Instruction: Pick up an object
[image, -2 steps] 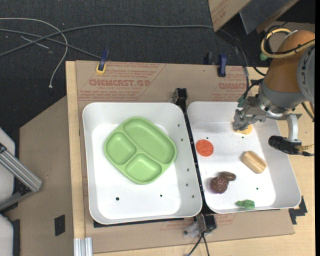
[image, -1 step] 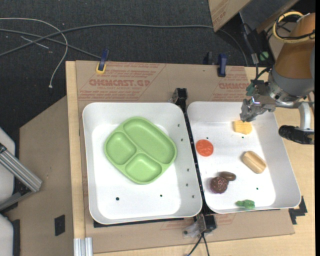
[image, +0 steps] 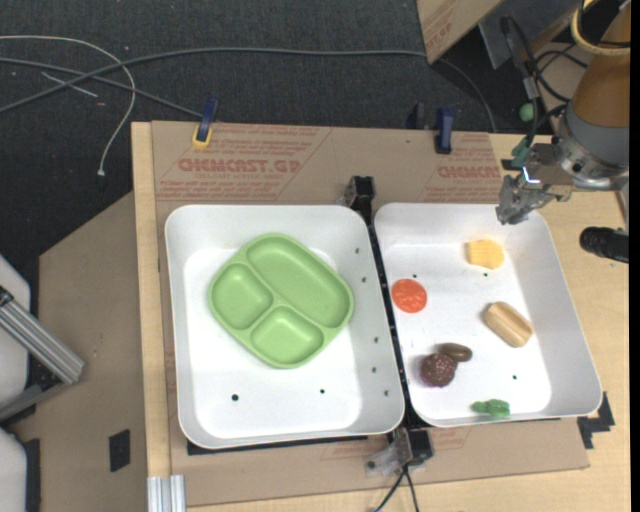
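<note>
The right bin (image: 560, 300) holds several small items: a yellow block (image: 485, 253) near the back, a flat red-orange disc (image: 408, 296) at the left, a tan bread-like roll (image: 507, 324) on the right, a dark brown-maroon lump (image: 442, 365) toward the front, and a small green piece (image: 491, 407) at the front edge. My gripper (image: 512, 209) hangs above the bin's back rim, just above and right of the yellow block. Nothing shows between its fingers.
The left bin (image: 200, 390) carries a green three-compartment tray (image: 281, 299). A black clamp (image: 359, 190) sits between the bins at the back. Blue clips (image: 206, 121) (image: 444, 128) pin the cardboard base. Cables run behind the bench.
</note>
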